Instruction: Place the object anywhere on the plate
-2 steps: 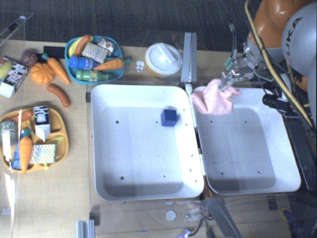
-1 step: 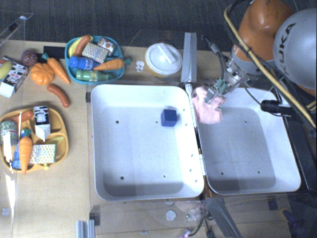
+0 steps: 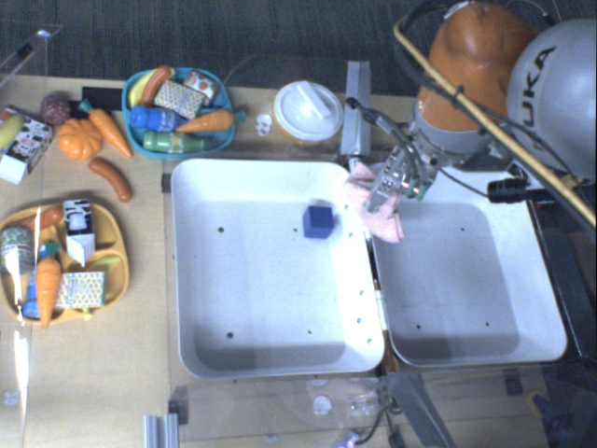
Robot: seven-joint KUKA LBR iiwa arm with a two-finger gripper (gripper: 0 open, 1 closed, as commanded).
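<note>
Blue cube (image 3: 319, 220) sits in left bin (image 3: 233, 334), upper right part. Gripper (image 3: 384, 197) over that bin's right rim, against pink cloth (image 3: 378, 215); its grasp: cannot tell.

Pale wooden bench (image 3: 103, 343) against dark grey carpeted floor (image 3: 233, 12).

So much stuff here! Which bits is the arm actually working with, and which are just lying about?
Job, probably: small blue block in the left white bin; pink floppy thing beside the gripper.
Lying about: blue bowl of toy food; yellow tray of toy food; round white lid.
</note>
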